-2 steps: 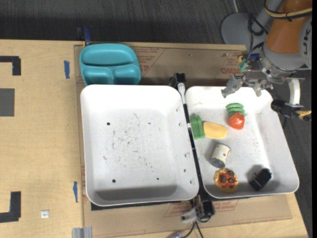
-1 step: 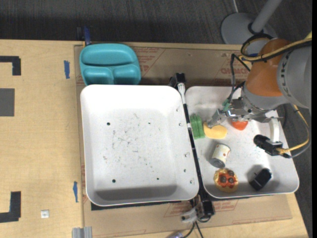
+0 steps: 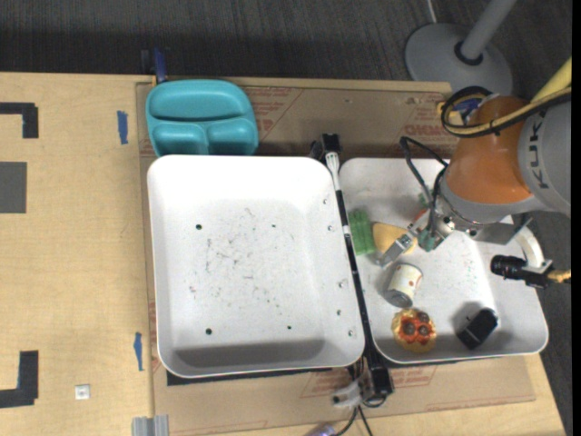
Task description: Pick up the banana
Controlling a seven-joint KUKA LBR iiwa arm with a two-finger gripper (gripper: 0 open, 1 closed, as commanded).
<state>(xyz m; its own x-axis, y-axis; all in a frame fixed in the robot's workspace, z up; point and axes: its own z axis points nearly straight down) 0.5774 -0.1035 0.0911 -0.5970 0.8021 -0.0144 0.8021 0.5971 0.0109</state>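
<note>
Right now my fingers (image 3: pixel 399 246) hang low in the right shallow white plastic bin (image 3: pixel 508 339), just beside the pale yellow banana (image 3: pixel 391 236). It lies near the bin's left wall, next to a green oblong piece (image 3: pixel 361 232). Whether my fingers are apart or together, I cannot tell from this angle. The risk I judge greatest is crowding: a grey-and-white cylinder (image 3: pixel 401 284) sits just below, so a slightly misplaced descent could nudge it, catch the green piece instead, or push the banana against the wall and close on nothing.
</note>
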